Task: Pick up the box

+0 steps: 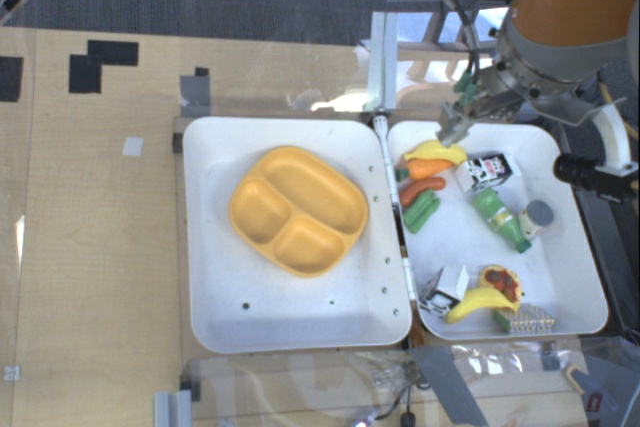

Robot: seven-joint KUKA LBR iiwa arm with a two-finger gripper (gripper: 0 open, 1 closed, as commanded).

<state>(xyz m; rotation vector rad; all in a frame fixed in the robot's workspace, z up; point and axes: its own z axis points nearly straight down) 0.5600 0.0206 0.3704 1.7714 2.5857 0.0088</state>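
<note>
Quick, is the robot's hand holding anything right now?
Hand: hovering over the yellow toy in the right bin; open or closed cannot be told.

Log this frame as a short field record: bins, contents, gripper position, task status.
left bin: yellow divided plate
right bin: box, green bottle, banana, orange carrot, green pepper, other small items
gripper: above the right bin's far edge, near the yellow item at top left
box: lying in the bin, apart from the gripper
task status: box not yet picked up
</note>
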